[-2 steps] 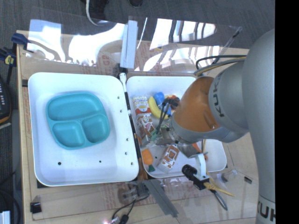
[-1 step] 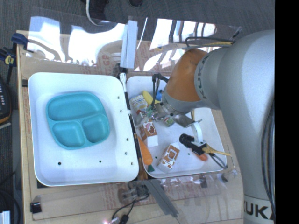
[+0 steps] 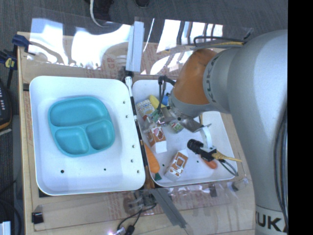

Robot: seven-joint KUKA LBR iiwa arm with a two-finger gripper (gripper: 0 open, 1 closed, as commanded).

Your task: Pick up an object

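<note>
My gripper (image 3: 165, 114) reaches down into the right bin (image 3: 222, 126) at its back left part, below the orange wrist band. It hovers among a cluster of small items: a yellow banana-like piece (image 3: 154, 101), a printed packet (image 3: 145, 106) and a green-topped item (image 3: 176, 127). The wrist hides much of the gripper, and I see nothing clearly held in it. A brown and white packet (image 3: 157, 136) lies just in front of the cluster. Another packet (image 3: 177, 164) and an orange carrot (image 3: 153, 161) lie near the front edge.
The left bin (image 3: 44, 175) holds a teal divided plate (image 3: 81, 125). A small orange piece (image 3: 211, 164) lies at the right bin's front right. The grey arm covers the right bin's back right part. The divider between the bins (image 3: 137, 141) runs close to the items.
</note>
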